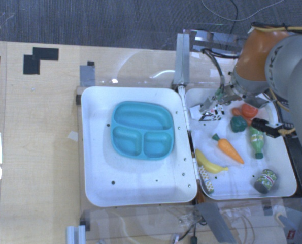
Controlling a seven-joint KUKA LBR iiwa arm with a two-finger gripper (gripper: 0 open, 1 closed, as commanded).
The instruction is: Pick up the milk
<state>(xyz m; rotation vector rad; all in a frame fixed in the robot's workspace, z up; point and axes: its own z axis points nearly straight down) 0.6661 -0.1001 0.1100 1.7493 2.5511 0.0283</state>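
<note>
The milk (pixel 211 114) looks like a white carton with black spots, lying at the back left of the right bin (pixel 282 187). It blends with the white floor, so its outline is hard to read. My gripper (pixel 214 101) hangs right over the carton's far side, reaching down from the grey arm with the orange band (pixel 255 55) at the upper right. Whether it touches the carton is unclear.
Also in the right bin are a red tomato (pixel 248 110), a dark green item (pixel 238 123), a green bottle (pixel 256 142), a carrot (pixel 229 149), a banana (pixel 209 162), a patterned item (pixel 206 179) and a can (pixel 265 180). The left bin (pixel 95 177) holds a blue divided tray (pixel 142 129).
</note>
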